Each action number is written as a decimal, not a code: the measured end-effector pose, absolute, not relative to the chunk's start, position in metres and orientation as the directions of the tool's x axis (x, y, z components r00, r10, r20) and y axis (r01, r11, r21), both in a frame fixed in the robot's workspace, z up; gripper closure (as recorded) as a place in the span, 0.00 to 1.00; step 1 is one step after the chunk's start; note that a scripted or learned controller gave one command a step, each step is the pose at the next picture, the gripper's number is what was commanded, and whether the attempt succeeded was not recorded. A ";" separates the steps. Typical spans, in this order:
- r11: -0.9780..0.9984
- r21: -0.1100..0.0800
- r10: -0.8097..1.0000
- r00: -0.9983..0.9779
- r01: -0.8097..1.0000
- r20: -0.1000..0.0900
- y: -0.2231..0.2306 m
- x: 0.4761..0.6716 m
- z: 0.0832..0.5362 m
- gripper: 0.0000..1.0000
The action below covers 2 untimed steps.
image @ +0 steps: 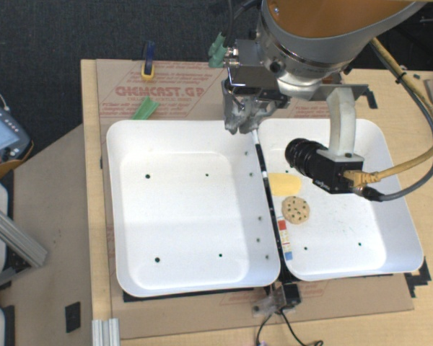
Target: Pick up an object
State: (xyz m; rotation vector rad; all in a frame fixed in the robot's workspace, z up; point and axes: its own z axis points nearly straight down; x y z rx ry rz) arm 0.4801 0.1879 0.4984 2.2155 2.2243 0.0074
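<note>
Here the gripper (pixel 239 120) hangs over the bins' far edge; whether it is open or holding anything, I cannot tell. The cookie (pixel 296 210) lies in the right bin (pixel 346 231) beside a yellow slice (pixel 285 184). It is likely light and brittle, so grip gently across its rim.

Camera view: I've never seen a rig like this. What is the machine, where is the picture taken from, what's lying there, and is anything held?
One camera looks down at a slant on a bench bearing two white bins. The grey-and-orange machine is a robot arm reaching in from the right. Its gripper hangs over the far rim where the bins meet. The right bin holds a yellow slab, a cookie and a thin stick along its left wall. The left bin shows small dark dots. I see nothing held by the gripper.
</note>
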 end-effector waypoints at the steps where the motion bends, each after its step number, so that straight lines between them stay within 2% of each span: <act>1: 0.005 0.007 1.000 -0.005 1.000 0.002 0.188 0.480 0.509 1.00; 2: 0.004 -0.012 1.000 -0.004 1.000 -0.004 0.226 0.478 0.419 1.00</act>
